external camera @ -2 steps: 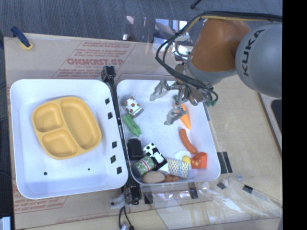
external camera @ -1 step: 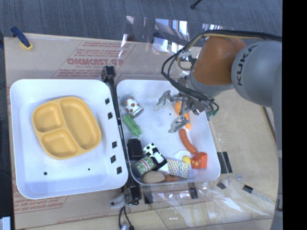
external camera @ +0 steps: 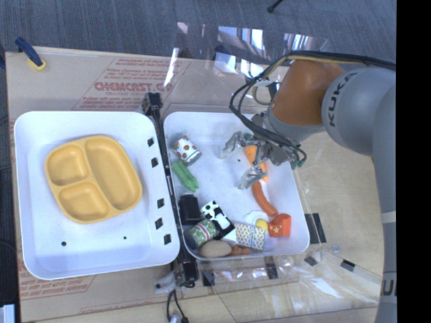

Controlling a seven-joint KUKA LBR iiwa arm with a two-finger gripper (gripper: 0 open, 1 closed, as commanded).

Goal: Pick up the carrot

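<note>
One slim orange carrot [external camera: 263, 198]

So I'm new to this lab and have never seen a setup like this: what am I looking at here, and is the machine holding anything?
This is one camera fixed above a bench, looking down at a slant. The grey arm with the orange band is a robot reaching in from the right. At its tip is a two-finger gripper, low over the right bin. Its metal fingers sit spread on either side of the carrot, which lies on the bin floor, so it looks positioned to grab rather than holding. That bin also has a green pod, a small can and a pile of toy food near its front edge. The left bin holds a yellow divided tray.
</note>
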